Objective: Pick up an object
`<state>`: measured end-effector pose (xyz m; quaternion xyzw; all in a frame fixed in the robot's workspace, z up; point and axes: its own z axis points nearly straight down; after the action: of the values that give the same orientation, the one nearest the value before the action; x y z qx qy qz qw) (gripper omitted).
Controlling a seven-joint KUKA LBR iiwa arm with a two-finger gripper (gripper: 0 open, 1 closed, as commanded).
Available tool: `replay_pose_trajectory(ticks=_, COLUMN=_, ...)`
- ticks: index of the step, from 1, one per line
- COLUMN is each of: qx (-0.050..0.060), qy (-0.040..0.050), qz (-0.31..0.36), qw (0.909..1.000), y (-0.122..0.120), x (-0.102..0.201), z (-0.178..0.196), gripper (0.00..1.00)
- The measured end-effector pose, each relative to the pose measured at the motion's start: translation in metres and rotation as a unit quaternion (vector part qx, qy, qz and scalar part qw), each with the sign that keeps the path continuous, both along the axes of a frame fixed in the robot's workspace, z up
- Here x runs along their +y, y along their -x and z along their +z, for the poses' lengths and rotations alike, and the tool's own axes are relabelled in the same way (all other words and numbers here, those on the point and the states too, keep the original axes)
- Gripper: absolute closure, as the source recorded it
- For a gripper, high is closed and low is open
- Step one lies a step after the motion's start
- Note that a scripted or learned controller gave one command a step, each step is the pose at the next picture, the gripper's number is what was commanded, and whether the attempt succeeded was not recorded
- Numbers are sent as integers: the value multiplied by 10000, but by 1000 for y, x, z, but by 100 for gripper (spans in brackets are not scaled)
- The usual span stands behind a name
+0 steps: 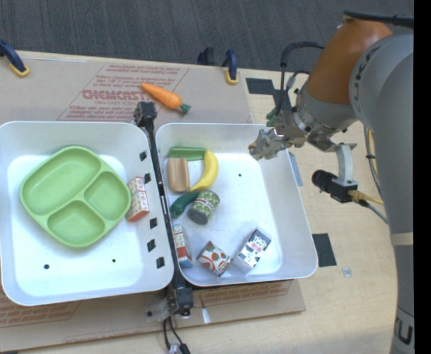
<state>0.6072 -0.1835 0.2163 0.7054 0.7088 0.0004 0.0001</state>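
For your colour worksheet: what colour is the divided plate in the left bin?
Light green; the divided plate shows clearly in the camera view.

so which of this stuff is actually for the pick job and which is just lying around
For the job:
tool
banana
small can
cow-print carton
strawberry carton
right bin

Lying about:
toy carrot on the cardboard
green divided plate
blue clamps
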Motion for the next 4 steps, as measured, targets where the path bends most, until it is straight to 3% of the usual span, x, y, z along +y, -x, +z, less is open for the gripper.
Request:
replay_pose_trajectory(ticks=1, qx=6, qy=-7, qz=4, qw=10000, y=36, x=40, z=25, gripper=100)
replay_pose_trajectory(ticks=2, qx=12, qy=6, qz=5, qw=10000, y=83, x=47, z=20, gripper=100)
replay_pose_trajectory(ticks=3, qx=13, qy=5, qz=10, qw=10000, y=124, x=92, z=22, gripper=100)
replay_pose_trajectory(ticks=4, qx=2, qy=3, qz=5, qw=10000, y=42, x=76, z=48, gripper=100)
